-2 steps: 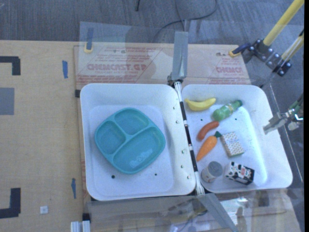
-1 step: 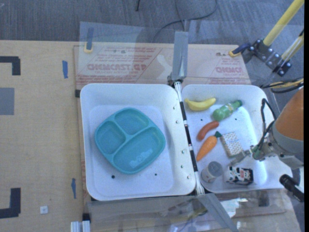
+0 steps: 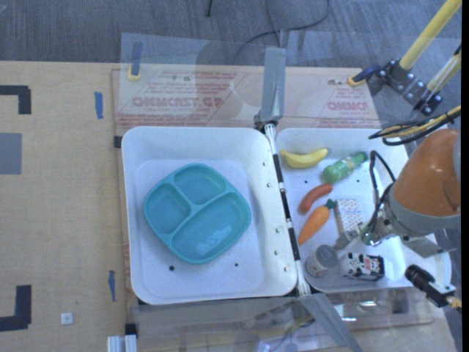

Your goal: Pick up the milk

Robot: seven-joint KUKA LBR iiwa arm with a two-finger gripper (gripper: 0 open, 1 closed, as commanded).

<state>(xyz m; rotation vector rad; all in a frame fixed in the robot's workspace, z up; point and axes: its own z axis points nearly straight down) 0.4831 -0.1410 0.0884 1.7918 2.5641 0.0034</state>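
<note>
The milk (image 3: 350, 215), a small patterned carton, lies mid right bin (image 3: 421, 281), its long axis running twelve to six. The tool (image 3: 364, 249) hangs just at its five o'clock; I cannot tell its opening.

Pale wooden bench (image 3: 58, 218) (blue-taped), probably grey carpet (image 3: 110, 6) behind.

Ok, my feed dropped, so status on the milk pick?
Hand low over right bin, front end. Milk carton lying just beside it. Carrot and can crowd close.
</note>
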